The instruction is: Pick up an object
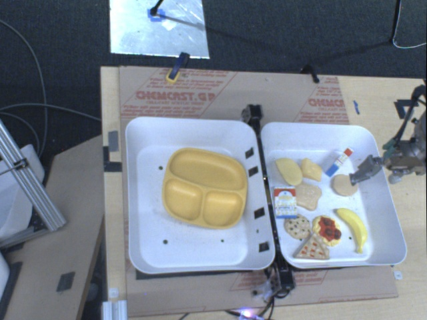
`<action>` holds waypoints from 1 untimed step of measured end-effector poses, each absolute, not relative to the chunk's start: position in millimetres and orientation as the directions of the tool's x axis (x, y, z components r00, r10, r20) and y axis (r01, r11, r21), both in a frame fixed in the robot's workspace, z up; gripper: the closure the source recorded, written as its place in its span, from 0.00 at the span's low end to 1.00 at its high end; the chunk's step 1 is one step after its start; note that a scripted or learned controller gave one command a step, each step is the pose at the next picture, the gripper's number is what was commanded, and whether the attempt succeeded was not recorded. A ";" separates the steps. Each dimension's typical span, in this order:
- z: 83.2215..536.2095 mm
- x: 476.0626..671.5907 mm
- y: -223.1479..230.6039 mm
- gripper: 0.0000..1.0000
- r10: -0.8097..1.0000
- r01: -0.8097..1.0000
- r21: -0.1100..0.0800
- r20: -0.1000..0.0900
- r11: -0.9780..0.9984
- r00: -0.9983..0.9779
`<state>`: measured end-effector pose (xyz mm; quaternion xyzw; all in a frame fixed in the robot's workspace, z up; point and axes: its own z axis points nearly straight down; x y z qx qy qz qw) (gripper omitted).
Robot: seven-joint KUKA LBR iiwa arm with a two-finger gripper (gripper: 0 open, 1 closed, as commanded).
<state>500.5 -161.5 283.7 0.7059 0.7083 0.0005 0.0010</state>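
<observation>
Yellow three-compartment plastic plate (pixel 203 187) is sitting in the left white bin (pixel 143 139). Right white bin (pixel 387 212) is holding toy foods: a round tan biscuit (pixel 343 185) at its three o'clock and a yellow banana (pixel 353 227) toward five. Gripper (pixel 365 170) is hovering just beside the biscuit, nothing seen between its fingers; spread or closed, cannot tell.

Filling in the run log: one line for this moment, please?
phase: approach | gripper: at right bin edge, beside round cracker | holding: nothing seen | yellow tray: left bin

1. Two bins stand side by side on the counter (pixel 113 99).
2. The left bin (pixel 143 245) holds a divided tray (pixel 203 187).
3. The right bin (pixel 383 242) holds a banana (pixel 354 228), to the right of a cookie (pixel 297 227).
</observation>
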 end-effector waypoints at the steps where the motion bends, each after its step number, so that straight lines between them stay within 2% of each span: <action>1: 153.9 484.6 -208.8 0.00 1.000 1.000 -0.006 0.001 -0.003 0.003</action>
